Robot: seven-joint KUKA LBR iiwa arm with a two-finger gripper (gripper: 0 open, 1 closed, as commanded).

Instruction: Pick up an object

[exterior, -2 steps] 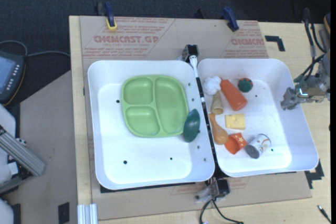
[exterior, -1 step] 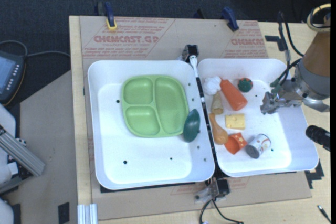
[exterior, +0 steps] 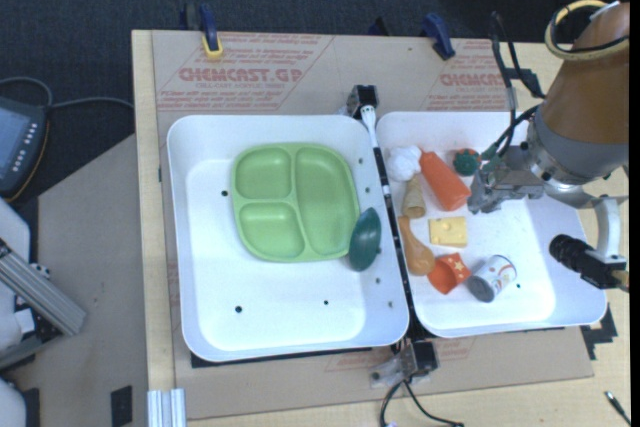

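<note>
**Bench check: arm over the right bin, nothing seen in its grip**

The left bin [exterior: 200,305] holds a green divided plate [exterior: 295,202] in its upper middle, with a dark green leaf-shaped piece [exterior: 364,240] leaning on the plate's lower right corner.

The right bin [exterior: 530,310] holds the loose items, clustered along its left half: a white lump [exterior: 403,161] at upper left, an orange bottle [exterior: 443,181] lying slantwise just beside it, a small dark green ball [exterior: 465,159] near the bottle's upper end, a tan piece [exterior: 413,199], a yellow block [exterior: 448,232], an orange carrot-like piece [exterior: 418,256], a red piece [exterior: 449,272] and a small tin can [exterior: 491,278] on its side.

The gripper [exterior: 485,198] hangs over the right bin, just right of the orange bottle (the jaw state cannot be told from this angle), and no item is seen between them
</note>
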